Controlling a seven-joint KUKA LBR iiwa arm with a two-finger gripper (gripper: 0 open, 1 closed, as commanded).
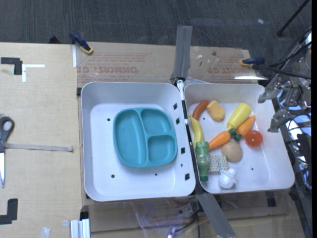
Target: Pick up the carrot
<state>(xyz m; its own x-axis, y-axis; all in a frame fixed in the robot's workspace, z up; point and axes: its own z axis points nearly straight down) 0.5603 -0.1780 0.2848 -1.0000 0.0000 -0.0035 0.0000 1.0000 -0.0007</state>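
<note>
Lying label-less, carrot [220, 140] touches potato [232, 151]; cardboard [119, 63] print unreadable.

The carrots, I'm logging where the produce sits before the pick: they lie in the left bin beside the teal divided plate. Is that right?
Not quite. The camera view shows the carrots in the right bin, among the other play food. The teal divided plate lies alone in the left bin.

Tomato [254, 138] and potato [233, 151] crowd the carrot [220, 140].
</note>
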